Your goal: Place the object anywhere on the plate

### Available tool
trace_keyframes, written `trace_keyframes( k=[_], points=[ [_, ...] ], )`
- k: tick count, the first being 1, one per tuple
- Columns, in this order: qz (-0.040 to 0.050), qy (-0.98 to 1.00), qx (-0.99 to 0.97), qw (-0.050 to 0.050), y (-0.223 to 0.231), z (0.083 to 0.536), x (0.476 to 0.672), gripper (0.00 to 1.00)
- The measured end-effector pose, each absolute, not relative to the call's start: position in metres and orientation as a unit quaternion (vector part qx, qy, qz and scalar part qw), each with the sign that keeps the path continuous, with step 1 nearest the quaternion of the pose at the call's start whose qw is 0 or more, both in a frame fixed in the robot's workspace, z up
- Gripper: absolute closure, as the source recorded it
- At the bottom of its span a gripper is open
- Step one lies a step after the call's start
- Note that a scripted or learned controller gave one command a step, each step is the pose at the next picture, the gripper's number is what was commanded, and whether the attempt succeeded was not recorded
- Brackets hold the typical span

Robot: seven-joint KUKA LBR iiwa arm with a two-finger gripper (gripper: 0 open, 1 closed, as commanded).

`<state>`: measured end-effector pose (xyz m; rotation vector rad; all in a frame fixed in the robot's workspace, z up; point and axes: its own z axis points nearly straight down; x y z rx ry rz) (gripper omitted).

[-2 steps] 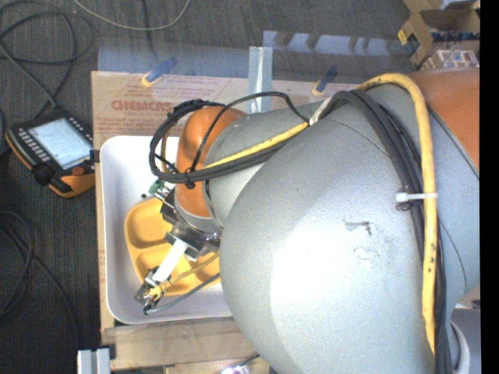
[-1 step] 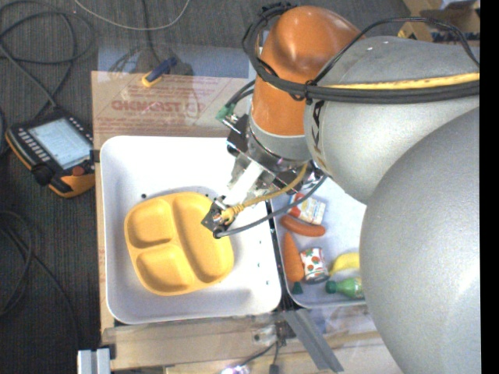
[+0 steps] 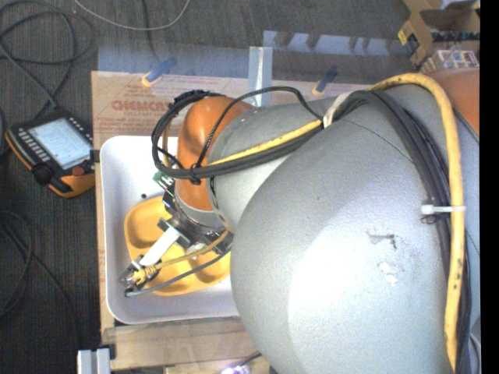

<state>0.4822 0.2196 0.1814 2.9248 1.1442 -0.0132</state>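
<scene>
Yellow plate point(image 3: 140, 228) sits in the left white bin point(image 3: 117, 170), toward its near-left part, right under the tool end in the camera view. It looks lobed or divided, with a raised rim, and the arm covers its right side. The gripper point(image 3: 189, 238) hangs over the plate's middle, aimed down and to the left, close above the yellow surface. You can't judge whether it touches. You also can't read whether the gripper is apart, together or clamped on anything, because the wrist blocks it. The object's place is hidden from you too, since the arm covers much of the bin.

Arm pose: the grey KUKA arm point(image 3: 351, 240) reaches in from the right, very close to the camera, and takes up most of the right and lower part of the view. Its big rounded link lies over the bench. The orange band point(image 3: 204, 142) sits above the wrist, over the bin's far half. From there the wrist tilts down toward the near-left. Black and yellow cables point(image 3: 257, 142) loop from the grey link past the orange band. A white zip tie point(image 3: 441, 208) holds the cable bundle on the arm's right side.

Around it: the bin rests on a brown cardboard sheet point(image 3: 125, 100) with red lettering, with two blue clips point(image 3: 158, 70) at the sheet's far edge. A teach pendant point(image 3: 53, 148) with a lit screen lies on the dark floor left of the bin, well apart. Cardboard boxes point(image 3: 437, 10) stand in the far right corner.
</scene>
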Motion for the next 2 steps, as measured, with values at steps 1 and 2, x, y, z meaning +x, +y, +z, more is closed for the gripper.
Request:
trace_keyframes(
  k=[1, 2],
  points=[
    [-0.0032, 0.221, 0.975, 0.0, 0.229, 0.109, 0.486, 1.0],
    [0.001, 0.134, 0.991, -0.013, 0.174, 0.111, 0.484, 1.0]
  ],
)
